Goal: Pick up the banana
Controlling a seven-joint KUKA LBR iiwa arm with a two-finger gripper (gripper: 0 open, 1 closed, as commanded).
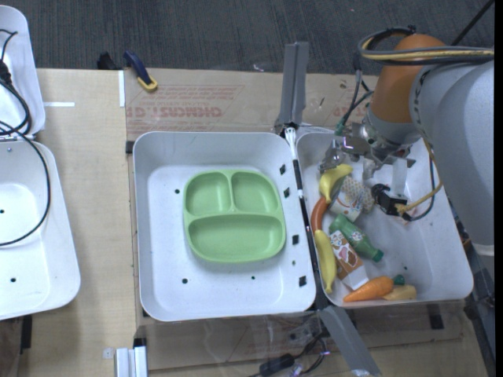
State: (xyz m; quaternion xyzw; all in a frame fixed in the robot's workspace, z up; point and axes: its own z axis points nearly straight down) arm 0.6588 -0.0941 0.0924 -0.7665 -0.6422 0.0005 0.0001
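The banana (332,182), short, yellow and green at its tip, lies at the upper left of the right bin (424,250), beside a crumpled pale packet (351,200). My gripper (344,155) hangs just above the banana's upper end, under the grey wrist with the orange band (401,77). The wrist and cables hide the fingertips, so I cannot make out whether anything is between them. A longer yellow item (324,259) lies along the bin's left wall further forward.
The right bin also holds a red-orange pepper (317,214), a green bottle (357,239), a small box (346,259) and a carrot (369,289). The left bin (157,234) holds a green divided plate (233,215). Cables loop beside the wrist.
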